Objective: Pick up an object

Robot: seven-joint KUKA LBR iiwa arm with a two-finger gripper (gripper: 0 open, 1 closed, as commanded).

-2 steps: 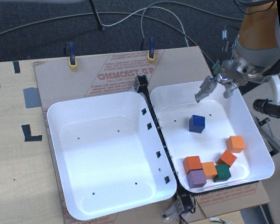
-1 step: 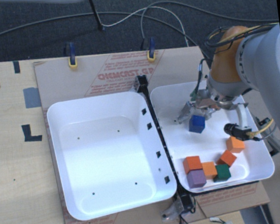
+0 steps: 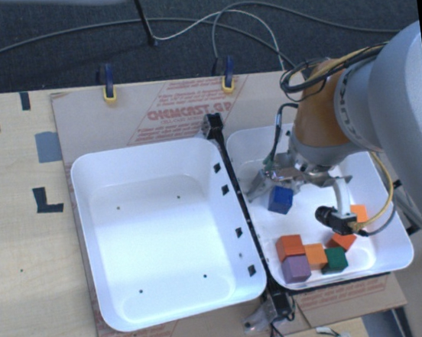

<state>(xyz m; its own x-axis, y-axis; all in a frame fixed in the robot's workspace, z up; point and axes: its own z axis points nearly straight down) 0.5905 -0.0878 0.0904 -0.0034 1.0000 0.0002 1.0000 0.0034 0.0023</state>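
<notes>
Gripper (image 3: 278,186) clasps a blue block (image 3: 280,200) above the right bin (image 3: 392,255) on cardboard (image 3: 180,110)

A pale wooden table (image 3: 21,250) marked with dark tape is covered by cardboard (image 3: 180,110), beyond which dark carpet (image 3: 41,47) is seen.

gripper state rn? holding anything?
Gripper: over the right bin, shut on the blue block, which sits tilted between its fingers.
</notes>
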